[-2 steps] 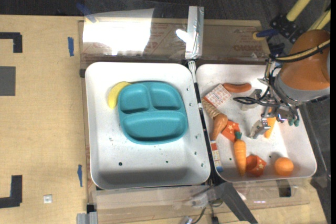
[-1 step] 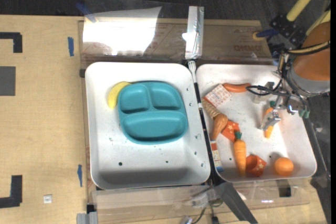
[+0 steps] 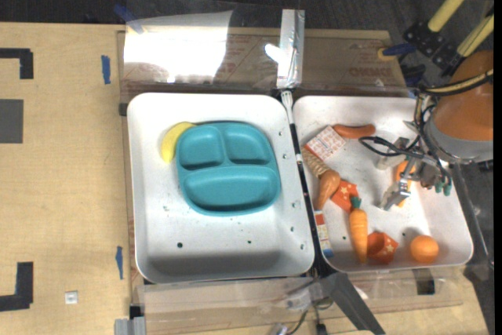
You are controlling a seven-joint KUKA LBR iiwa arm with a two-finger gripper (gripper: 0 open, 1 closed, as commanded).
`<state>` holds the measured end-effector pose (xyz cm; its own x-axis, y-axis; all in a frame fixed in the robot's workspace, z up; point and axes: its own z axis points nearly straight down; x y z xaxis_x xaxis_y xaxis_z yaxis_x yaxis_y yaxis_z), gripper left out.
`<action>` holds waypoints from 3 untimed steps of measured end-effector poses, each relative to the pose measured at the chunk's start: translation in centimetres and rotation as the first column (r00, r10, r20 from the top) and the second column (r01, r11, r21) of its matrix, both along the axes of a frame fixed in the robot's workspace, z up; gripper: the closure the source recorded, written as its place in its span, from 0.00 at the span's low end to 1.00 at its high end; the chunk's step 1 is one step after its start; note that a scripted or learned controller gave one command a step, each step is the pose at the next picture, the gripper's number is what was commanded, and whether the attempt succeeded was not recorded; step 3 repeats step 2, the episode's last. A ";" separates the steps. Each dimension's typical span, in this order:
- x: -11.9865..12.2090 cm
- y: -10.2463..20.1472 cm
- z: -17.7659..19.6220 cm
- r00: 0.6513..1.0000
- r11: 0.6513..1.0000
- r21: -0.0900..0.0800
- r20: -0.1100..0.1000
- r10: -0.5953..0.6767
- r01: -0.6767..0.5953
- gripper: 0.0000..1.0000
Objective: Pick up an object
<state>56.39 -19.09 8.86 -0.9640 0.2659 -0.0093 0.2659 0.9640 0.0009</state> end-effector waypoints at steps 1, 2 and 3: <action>-8.0 7.1 0.1 0.985 0.985 0.004 0.000 -0.174 0.174 0.00; -2.9 5.3 3.9 0.980 0.980 0.001 0.000 -0.201 0.201 0.00; -2.9 5.3 3.9 0.980 0.980 0.001 0.000 -0.201 0.201 0.00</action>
